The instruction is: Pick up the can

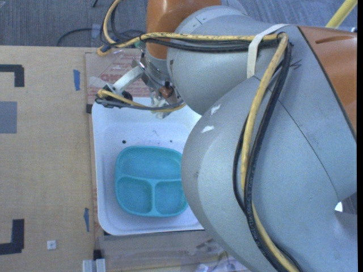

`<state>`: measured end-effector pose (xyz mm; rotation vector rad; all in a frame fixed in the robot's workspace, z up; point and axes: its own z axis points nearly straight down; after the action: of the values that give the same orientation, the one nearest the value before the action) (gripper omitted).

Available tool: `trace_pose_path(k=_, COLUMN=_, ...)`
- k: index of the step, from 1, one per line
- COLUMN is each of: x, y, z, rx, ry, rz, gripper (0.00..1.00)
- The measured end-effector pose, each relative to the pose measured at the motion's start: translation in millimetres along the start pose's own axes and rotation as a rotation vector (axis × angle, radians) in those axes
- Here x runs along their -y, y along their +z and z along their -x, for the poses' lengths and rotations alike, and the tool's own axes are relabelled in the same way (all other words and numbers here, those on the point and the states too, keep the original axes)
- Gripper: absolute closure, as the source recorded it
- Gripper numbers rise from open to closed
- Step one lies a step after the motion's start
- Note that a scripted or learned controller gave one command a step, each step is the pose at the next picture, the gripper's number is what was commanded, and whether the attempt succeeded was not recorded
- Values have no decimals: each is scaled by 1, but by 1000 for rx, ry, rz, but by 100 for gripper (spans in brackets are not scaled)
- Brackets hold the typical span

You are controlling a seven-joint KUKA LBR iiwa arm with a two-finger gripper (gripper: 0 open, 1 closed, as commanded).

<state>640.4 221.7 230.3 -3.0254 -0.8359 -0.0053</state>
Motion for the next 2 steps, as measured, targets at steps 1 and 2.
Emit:
trace_pose_path(k=1, x=0, y=0, z=0, rx=1, ry=-1, rz=0, gripper=0)
trace_pose_path(k=2, x=-4, y=-107, z=13, rx=2, ry=41, rz=2, gripper=0)
